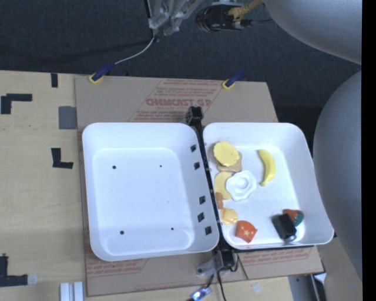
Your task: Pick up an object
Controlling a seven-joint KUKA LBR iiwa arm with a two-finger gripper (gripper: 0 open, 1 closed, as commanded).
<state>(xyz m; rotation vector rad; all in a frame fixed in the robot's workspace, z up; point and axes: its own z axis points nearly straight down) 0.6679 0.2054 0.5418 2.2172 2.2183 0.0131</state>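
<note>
We judge the task barely begun: nothing is lifted, and every candidate object lies in the right bin. Our gripper sits high at the top of the view, well apart from both bins, over the dark floor beyond the cardboard. It is small and blurred there, so we cannot tell its state, and we see nothing held in it. All of the work is left: choose an object, come down over it, close, and lift.

The banana lies alone near the middle of the right bin, with bare white floor around it, so we judge it the easiest pick. The fried egg overlaps a yellow piece beside it, and the round yellow piece sits just above them, close to the divider between the bins. A small yellow piece and the red piece lie near the front edge, also close to the divider. The black object rests in the front right corner with something red and green touching it.

The left bin holds nothing we could take. What stands in the way, we judge, is crowding by the divider and the corner wall beside the black object; flat pieces may also resist a pinch.
</note>
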